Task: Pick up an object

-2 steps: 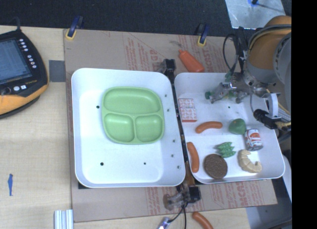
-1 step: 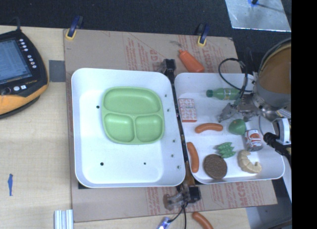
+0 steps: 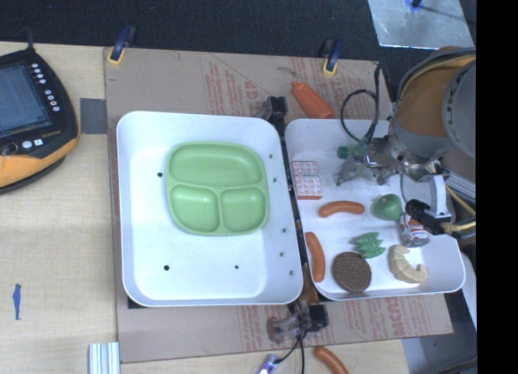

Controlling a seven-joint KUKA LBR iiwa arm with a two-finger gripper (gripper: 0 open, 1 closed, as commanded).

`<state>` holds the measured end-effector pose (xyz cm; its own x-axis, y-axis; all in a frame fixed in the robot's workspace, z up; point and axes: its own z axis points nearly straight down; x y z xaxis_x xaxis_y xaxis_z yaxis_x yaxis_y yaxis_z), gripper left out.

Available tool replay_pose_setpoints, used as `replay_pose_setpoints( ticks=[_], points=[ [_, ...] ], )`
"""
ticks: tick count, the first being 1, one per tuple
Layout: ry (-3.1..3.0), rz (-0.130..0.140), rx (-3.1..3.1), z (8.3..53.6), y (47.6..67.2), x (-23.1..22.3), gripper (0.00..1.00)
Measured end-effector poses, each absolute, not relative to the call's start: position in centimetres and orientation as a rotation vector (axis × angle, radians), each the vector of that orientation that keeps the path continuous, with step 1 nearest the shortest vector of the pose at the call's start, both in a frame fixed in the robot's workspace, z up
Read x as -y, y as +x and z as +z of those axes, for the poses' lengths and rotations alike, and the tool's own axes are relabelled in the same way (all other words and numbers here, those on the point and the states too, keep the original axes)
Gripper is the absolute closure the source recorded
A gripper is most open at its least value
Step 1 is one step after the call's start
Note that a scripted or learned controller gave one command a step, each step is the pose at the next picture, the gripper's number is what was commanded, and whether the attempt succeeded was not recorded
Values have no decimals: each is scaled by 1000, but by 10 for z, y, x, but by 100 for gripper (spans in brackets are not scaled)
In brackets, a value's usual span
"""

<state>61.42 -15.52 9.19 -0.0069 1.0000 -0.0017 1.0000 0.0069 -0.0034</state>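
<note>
At the far left a teach pendant (image 3: pixel 28 121) with an orange rim lies on the pale wooden bench (image 3: pixel 57 267), well left of the left bin (image 3: pixel 137 202). That bin holds a green divided plate (image 3: pixel 217 187) near its middle. Just right of it, touching along the shared edge, is the right bin (image 3: pixel 324 133), which carries the candidates for picking: a small red-and-white packet (image 3: pixel 306 179) near the left wall, a sausage (image 3: pixel 341 209) right of it, another sausage (image 3: pixel 315 255) below, a dark round cookie (image 3: pixel 351 271), a green leafy piece (image 3: pixel 368 243), a green pepper-like piece (image 3: pixel 388 206) and a pale croissant-like piece (image 3: pixel 406 264) toward the right. The gripper (image 3: pixel 368 168) hangs over the upper part of the right bin, above the sausage and pepper; nothing shows between its fingers, and whether they are spread or closed I cannot tell

The items sit near one another, so a descent could land between them, nudge one aside, or close on air; the rounded sausage may well roll away. Loose black cables (image 3: pixel 360 109) near the wrist could snag

Both bins rest on a brown cardboard sheet (image 3: pixel 227 81) held by blue clamps (image 3: pixel 120 44), with an orange carrot (image 3: pixel 312 99) lying above the right bin and dark floor beyond
</note>
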Motion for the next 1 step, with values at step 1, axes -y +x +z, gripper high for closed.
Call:
replay_pose_setpoints(
  ticks=[1],
  points=[
    [-2209, 16, 2211, 90, 653, 163, 0]
  ],
)
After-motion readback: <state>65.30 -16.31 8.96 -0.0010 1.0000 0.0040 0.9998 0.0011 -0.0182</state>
